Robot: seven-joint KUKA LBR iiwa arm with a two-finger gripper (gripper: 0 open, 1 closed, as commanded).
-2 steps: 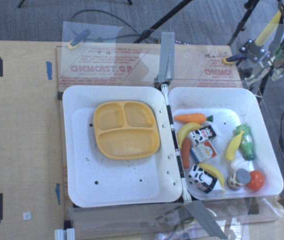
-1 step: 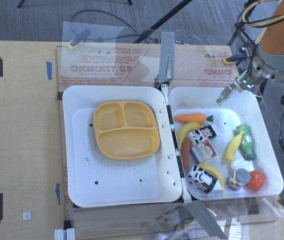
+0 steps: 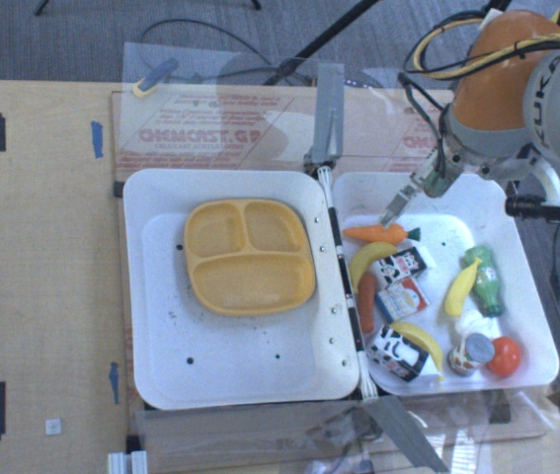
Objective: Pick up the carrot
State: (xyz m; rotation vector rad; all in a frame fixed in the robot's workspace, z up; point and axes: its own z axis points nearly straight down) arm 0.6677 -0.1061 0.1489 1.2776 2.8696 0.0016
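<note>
Right now you're looking at two white bins on a tan bench, grey carpet and tripod legs beyond.
Your left bin (image 3: 151, 363) holds a yellow divided plate (image 3: 249, 256); the carrot (image 3: 376, 233) lies in the right bin (image 3: 531, 265) near the divider; the gripper (image 3: 396, 208) sits just above it, touching or nearly; how the jaws stand, you cannot tell.

Orange carrot (image 3: 376, 233) with green top, flat and roughly level, at the right bin's upper left.
</note>
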